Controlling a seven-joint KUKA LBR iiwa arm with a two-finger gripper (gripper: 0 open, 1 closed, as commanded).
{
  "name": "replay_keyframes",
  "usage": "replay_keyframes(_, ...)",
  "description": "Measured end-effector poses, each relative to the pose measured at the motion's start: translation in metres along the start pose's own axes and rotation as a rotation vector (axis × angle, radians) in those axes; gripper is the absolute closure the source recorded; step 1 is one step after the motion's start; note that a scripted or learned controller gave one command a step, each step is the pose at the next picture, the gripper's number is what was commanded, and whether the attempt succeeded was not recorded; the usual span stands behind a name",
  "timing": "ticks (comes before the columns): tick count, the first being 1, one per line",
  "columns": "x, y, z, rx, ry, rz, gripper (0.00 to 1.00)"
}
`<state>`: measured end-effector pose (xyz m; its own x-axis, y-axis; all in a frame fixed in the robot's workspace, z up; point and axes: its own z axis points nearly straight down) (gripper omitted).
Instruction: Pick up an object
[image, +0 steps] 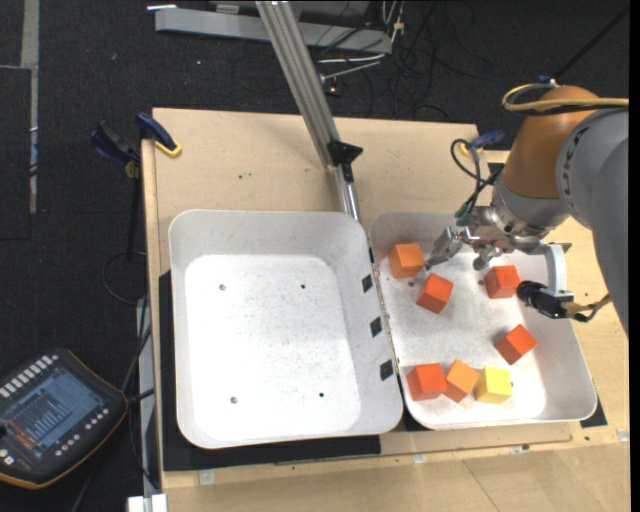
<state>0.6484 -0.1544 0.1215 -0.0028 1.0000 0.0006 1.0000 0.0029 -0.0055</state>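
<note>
1. Where the arm (560, 150) reached in from the right, its grey body and orange band hung over the far part of the right bin (570, 400), with the gripper (458, 250) low inside that bin.
2. The gripper's fingers were spread apart, one thin finger slanting left toward the orange block (406, 260) and the other pointing down near the red block by the far right wall (501, 281); nothing sat between them.
3. The orange block lay at the far left of the right bin, just beside the tip of the left-slanting finger; contact could not be made out.
4. A red block (435, 293) lay just in front of that orange one, tilted on the bin floor and apart from the fingers.
5. Another red block (515, 343) rested further forward on the right side, well apart from the gripper.
6. Along the near edge three blocks sat in a row, touching or nearly so: a red-orange block (427, 381), a tan-orange block (462, 379) and a yellow block (494, 384).
7. The left bin (190, 300) stood beside the right one, their rims meeting in the middle of the bench (240, 160).
8. A handheld control pendant (50, 415) lay on the dark floor at the lower left, off the bench.
9. A metal pole (305, 85) slanted down from the top of the view to the far edge between the two bins.
</note>
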Motion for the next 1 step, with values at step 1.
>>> replay_keyframes(1, -0.0006, 0.0007, 0.0089, -0.007, -0.001, 0.002, 0.00)
